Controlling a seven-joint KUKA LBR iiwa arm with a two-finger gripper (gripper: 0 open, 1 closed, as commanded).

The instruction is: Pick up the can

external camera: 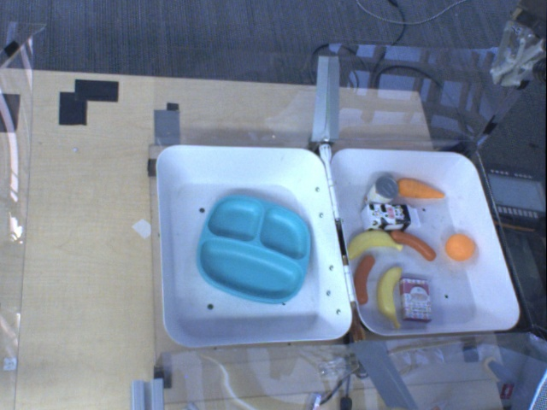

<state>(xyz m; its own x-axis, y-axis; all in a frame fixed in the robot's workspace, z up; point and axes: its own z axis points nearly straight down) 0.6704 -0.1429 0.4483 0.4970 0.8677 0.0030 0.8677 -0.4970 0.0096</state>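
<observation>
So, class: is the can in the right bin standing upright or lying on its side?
Lying on its side. The can shows its black-and-white patterned wall from above, with its grey round end turned toward the bin's far edge.

Glossy white plastic bins, matt blue plastic tray, wood bench.

Pale wooden bench against dark grey carpet.

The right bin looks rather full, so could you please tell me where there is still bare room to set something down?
In the right bin, bare floor lies along the far right wall, beyond the orange ball, and in the near right corner beside the red box. The left half is crowded: can, carrot, bananas, sausages. The left bin has free margins around the blue tray.
</observation>
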